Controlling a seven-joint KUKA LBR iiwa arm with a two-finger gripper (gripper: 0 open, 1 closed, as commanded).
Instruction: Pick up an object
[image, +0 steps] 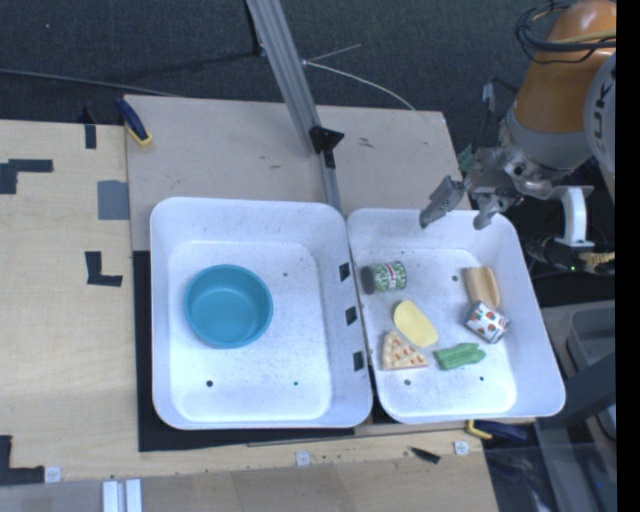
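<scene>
So your hand (458, 210) hangs wide and empty above the right bin (530, 300); you have picked up nothing yet.

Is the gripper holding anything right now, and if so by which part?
Nothing is held. The gripper hangs open above the far rim of the right bin, with no object between its fingers.

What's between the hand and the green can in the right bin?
Bare white bin floor separates the hand, open above the bin's far edge, from the green can, in the camera view.
</scene>
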